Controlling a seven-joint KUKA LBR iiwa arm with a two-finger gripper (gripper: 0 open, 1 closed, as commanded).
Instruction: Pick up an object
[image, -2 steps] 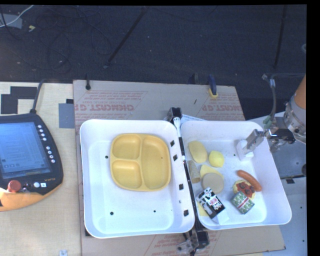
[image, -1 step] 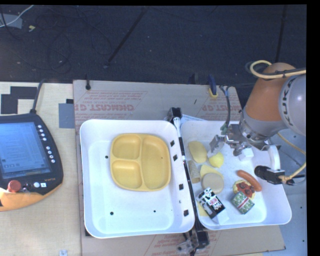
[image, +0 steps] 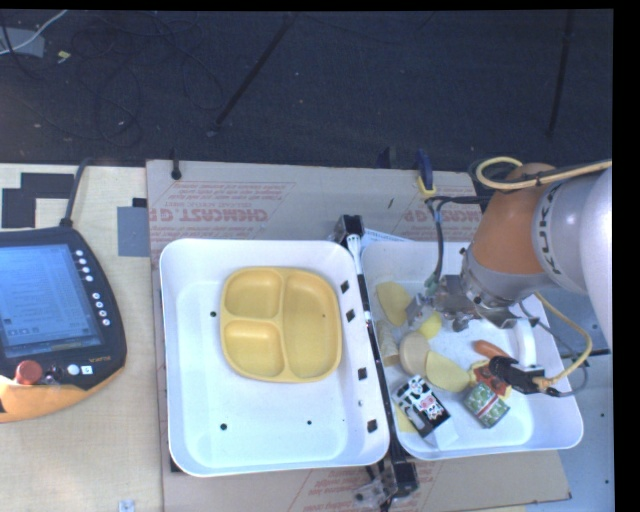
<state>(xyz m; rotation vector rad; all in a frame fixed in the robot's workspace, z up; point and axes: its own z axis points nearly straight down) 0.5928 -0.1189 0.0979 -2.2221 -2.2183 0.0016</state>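
Reaching in from 3 o'clock, my arm hangs over the right bin, orange band above the wrist. My gripper sits low over the bin's upper middle, in the clutter; whether it is open, closed, or holding anything, I cannot tell, since the wrist hides it from above.

Around it: a pale yellow piece at 9 o'clock of the gripper, a small yellow bit just below it, a tan round piece and a yellow wedge toward 6 o'clock. An orange carrot-like thing lies at 4 o'clock, a green can beyond it, and a black-and-white box at the bin's 7 o'clock corner. These pieces crowd together, several touching.

The left bin holds a yellow divided plate. A tablet-like controller lies at far 9 o'clock, its left side cut off.

A cable loops across the bin's right side, over part of its contents.
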